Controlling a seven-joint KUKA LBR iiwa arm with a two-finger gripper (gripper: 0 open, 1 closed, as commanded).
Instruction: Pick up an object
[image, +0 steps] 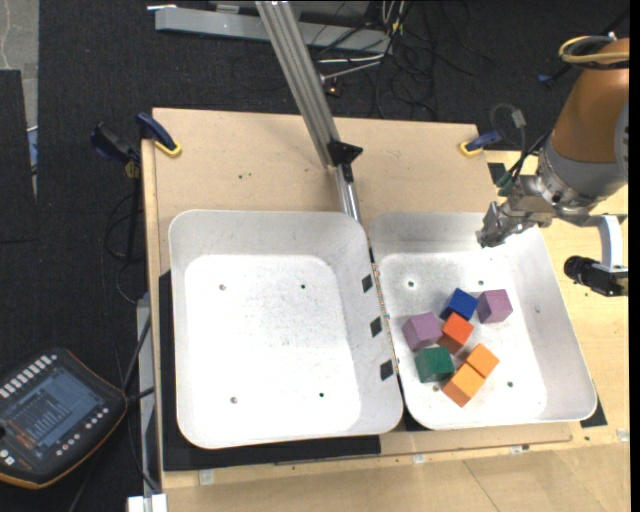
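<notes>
Several small blocks lie clustered in the right bin (520, 265): a blue one (461, 302), a purple one (494, 305), a second purple one (422, 328), a red-orange one (457, 329), a green one (434, 363), and two orange ones (482, 360) (461, 383). My gripper (490, 236) hangs over the far edge of the right bin, up and to the right of the cluster, well apart from the blocks. Nothing shows between its fingers.
The left bin (200, 260) sits beside the right one on a wooden bench. A slanted metal pole (310, 95) crosses the back of the bench. Clamps sit at the far corners (155, 130) (480, 143). A teach pendant (50, 410) lies at lower left.
</notes>
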